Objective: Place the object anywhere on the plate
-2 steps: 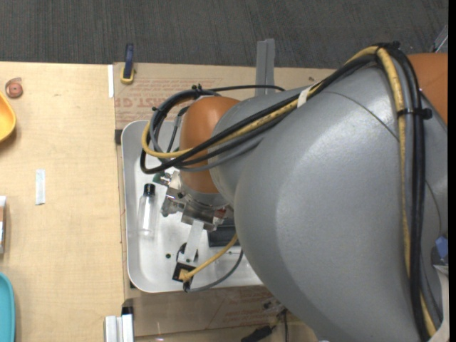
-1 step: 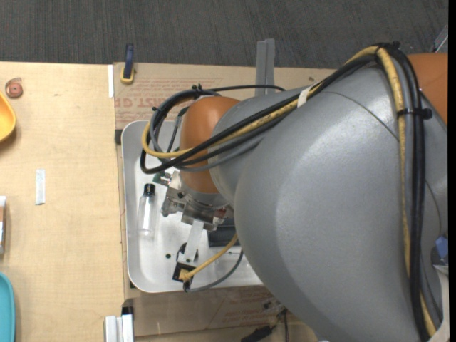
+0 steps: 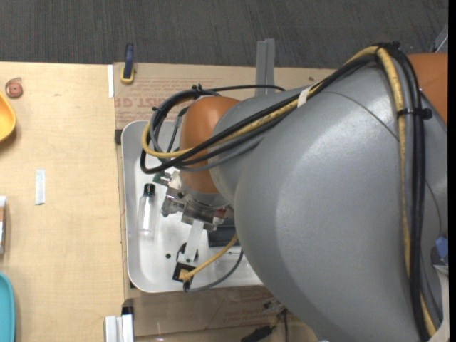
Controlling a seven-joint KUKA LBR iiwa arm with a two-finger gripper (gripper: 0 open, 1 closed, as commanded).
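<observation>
Dark grey carpet (image 3: pixel 214 13) runs across the top of the frame, and below it a pale wooden bench (image 3: pixel 64 248) fills the left and centre. The grey arm (image 3: pixel 335 205) takes up the whole right half of the frame, its orange band (image 3: pixel 203 130) near the centre, with black and yellow cables (image 3: pixel 160 123) looping over it. A sheet of brown cardboard (image 3: pixel 185 84) with red print lies under a shallow white bin (image 3: pixel 135 262), whose left wall and lower left corner show at centre left while the arm covers the rest. The gripper (image 3: pixel 194 216) hangs over the middle of this bin, seen from above and behind the wrist; whether it is released or clamped on anything cannot be told from this angle. A clear tube (image 3: pixel 147 209) with a black cap lies on the bin floor along the left wall, cap toward the top of the frame, left of the gripper and apart from it. At the far left edge sits part of a yellow object (image 3: pixel 4 120), and in the lower left corner a teal curved edge (image 3: pixel 4 308). A blue clamp (image 3: pixel 128 61) grips the cardboard's upper left corner. A small white strip (image 3: pixel 40 187) lies on the bench at left, and a small reddish disc (image 3: pixel 13 88) above it.
</observation>
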